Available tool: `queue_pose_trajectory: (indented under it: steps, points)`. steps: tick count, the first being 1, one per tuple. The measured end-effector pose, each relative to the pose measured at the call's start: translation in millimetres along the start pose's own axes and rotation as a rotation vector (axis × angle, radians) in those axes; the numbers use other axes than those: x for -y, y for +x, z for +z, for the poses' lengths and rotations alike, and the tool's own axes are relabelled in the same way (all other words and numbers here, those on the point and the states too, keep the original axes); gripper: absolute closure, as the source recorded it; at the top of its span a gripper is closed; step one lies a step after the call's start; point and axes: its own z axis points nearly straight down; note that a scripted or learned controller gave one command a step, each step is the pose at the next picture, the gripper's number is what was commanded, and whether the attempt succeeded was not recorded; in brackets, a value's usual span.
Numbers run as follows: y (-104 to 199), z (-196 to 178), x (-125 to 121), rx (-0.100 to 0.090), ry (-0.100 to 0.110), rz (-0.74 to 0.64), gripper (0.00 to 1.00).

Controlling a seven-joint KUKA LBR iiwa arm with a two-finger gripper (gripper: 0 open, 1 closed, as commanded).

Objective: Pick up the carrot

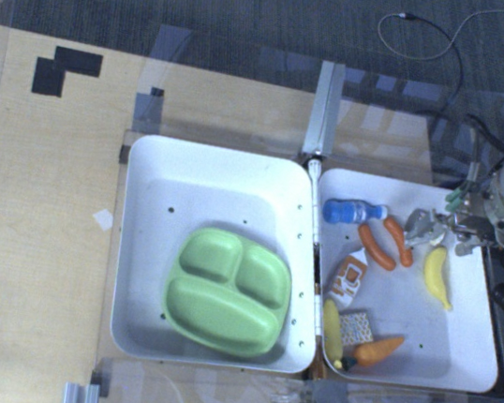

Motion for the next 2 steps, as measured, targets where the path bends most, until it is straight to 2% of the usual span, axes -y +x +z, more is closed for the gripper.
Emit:
queue_pose_trajectory:
  steps: [1, 2]
  points:
    - [0, 0, 0, 0.0, 0.0, 0.0, 0.0]
    - [23, 139, 73, -0.001, 0.003, 0.178, 0.0]
